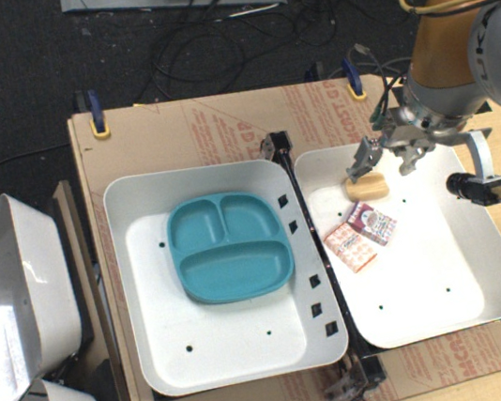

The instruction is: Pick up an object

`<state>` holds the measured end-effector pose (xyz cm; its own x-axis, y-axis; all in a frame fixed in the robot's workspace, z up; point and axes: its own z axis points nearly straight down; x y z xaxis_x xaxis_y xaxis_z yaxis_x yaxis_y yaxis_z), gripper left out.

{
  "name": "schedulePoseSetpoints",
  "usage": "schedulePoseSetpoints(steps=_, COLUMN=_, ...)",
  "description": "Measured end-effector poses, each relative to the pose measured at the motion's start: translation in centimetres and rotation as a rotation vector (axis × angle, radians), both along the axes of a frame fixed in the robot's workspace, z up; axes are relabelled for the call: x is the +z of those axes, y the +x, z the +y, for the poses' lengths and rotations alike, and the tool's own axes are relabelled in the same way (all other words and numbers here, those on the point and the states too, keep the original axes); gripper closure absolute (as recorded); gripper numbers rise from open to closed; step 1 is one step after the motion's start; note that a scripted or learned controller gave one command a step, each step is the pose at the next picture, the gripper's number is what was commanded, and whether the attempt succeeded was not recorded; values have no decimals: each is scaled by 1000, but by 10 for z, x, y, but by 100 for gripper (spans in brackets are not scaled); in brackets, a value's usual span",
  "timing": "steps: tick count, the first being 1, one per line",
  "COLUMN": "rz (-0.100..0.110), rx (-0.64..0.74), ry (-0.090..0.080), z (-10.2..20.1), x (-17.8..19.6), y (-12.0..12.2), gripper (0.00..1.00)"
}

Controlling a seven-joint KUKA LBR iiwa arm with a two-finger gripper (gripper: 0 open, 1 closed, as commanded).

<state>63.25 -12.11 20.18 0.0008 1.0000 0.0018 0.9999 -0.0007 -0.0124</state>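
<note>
Claw point(386, 158) spread wide, gripping nothing, just above the bun point(367, 187) at the upper left of the right bin point(457, 298). Probably light, soft, easily squashed; best pinched gently across the short width. Two small packets point(361, 233) close beside it.

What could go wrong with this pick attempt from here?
The claw hangs with its fingers spread above the tan bread-like piece, off to one side of it, so closing may clip only its edge. The pink packet and the purple packet lie close by and could get nudged. All sit near the right bin's left wall, limiting approach.
</note>
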Motion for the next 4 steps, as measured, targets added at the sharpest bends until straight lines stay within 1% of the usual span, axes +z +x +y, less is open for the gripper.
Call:
schedulePoseSetpoints(steps=1, rz=-12, rx=2, ry=-2, z=0, x=7, y=3, gripper=0)
schedulePoseSetpoints(steps=2, rz=-9, rx=1, ry=-2, z=1, x=-36, y=3, gripper=0)
schedulePoseSetpoints(steps=3, rz=-7, rx=3, ry=-1, z=7, x=-99, y=3, gripper=0)
schedulePoseSetpoints(steps=4, rz=-11, rx=2, ry=-2, z=7, x=-110, y=3, gripper=0)
